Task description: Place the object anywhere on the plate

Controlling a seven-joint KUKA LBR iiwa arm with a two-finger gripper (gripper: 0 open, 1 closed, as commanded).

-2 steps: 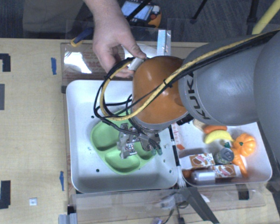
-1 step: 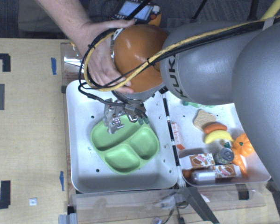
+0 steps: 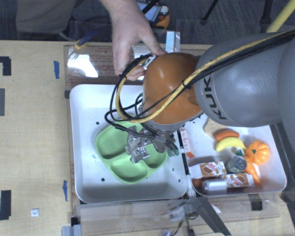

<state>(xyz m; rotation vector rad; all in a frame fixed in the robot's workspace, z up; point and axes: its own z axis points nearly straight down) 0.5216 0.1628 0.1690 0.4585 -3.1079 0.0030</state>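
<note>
The camera view looks down on a wooden counter (image 3: 29,132) that bears two shallow white bins side by side. The left bin (image 3: 86,166) holds one green plate (image 3: 108,144) with divided compartments, lying flat toward the bin's middle. The grey arm (image 3: 250,77) reaches in from the right, its orange band (image 3: 169,90) hanging above the plate, with one yellow cable and several black cables looping off its left side. Below the band the jaws (image 3: 142,151) hang low over the plate, near its right half; they are a tangle of small metal parts from this angle, and I cannot tell whether they are apart or together, nor whether anything sits between them. No object can be made out lying on the plate itself.

The right bin (image 3: 278,178) holds the loose things, partly hidden under the arm: one small orange pumpkin (image 3: 258,152) at the right, one yellow banana (image 3: 229,143) just left of it with an orange piece (image 3: 226,133) touching its upper side, one small carton (image 3: 212,169) with red and white print, and one dark bottle (image 3: 221,183) lying on its side along the bin's near wall. Which of these is the task's object cannot be told.

One human hand (image 3: 130,43) reaches down from the top edge, its fingers resting at the arm's upper left beside the cables, above the far rim of the left bin.
</note>
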